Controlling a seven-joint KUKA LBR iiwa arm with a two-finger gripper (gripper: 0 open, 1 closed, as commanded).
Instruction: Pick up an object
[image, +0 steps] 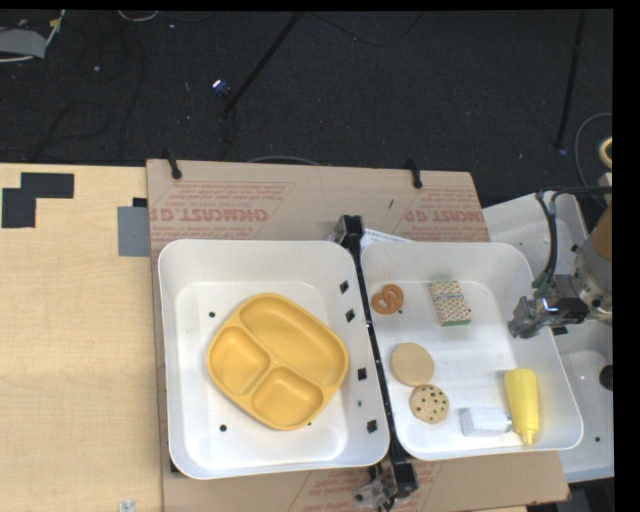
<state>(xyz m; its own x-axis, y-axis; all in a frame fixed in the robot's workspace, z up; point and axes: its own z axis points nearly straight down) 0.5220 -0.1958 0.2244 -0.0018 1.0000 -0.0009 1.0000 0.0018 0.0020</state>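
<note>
The right bin (500, 262) holds a brown pretzel (387, 298), a green and white patterned block (450, 302), a plain tan biscuit (411, 363), a chocolate-chip cookie (429, 403), a yellow mustard bottle (522, 402) and a small white piece (484, 421). My gripper (527, 320) hangs at the right wall of this bin, above the mustard bottle and right of the patterned block. It touches none of the objects, and nothing shows in its grasp.
The left bin (190, 300) holds a yellow divided plate (277, 360). A black divider (365, 340) runs between the bins. Cables and white gear (560, 230) stand at the far right beside the arm. Cardboard (300, 205) lies under both bins.
</note>
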